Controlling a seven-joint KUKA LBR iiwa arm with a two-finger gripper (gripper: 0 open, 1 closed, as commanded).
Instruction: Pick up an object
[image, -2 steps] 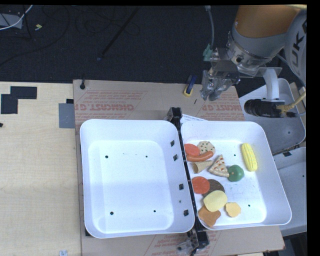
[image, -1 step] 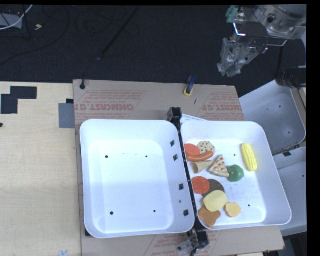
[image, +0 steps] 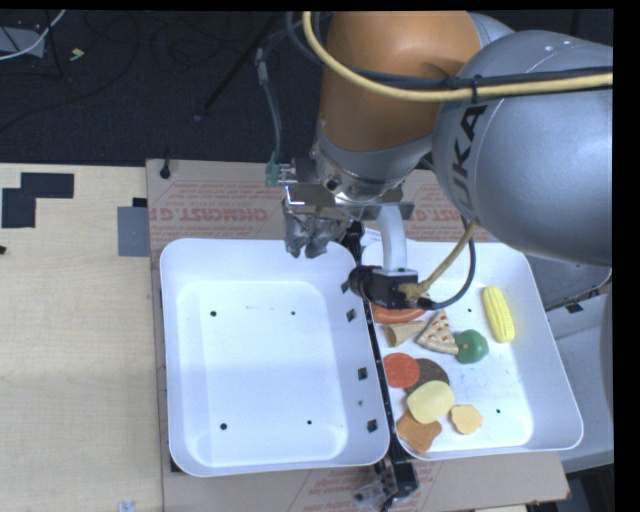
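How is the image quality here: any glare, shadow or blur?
Camera view: the arm looms large and soft-edged near the lens; a broad shadow falls across the left bin; its lower floor is brightly lit; the corn cob and other toy food stay sharp.

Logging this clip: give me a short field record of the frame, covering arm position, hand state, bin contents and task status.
arm: reaches in from the right, wrist over the bins' far edge
hand: above the far rim of the left bin; nothing seen in it
right bin: toy foods clustered near the divider, including corn cob, green round piece, red disc, yellow oval piece
task status: no object picked up yet
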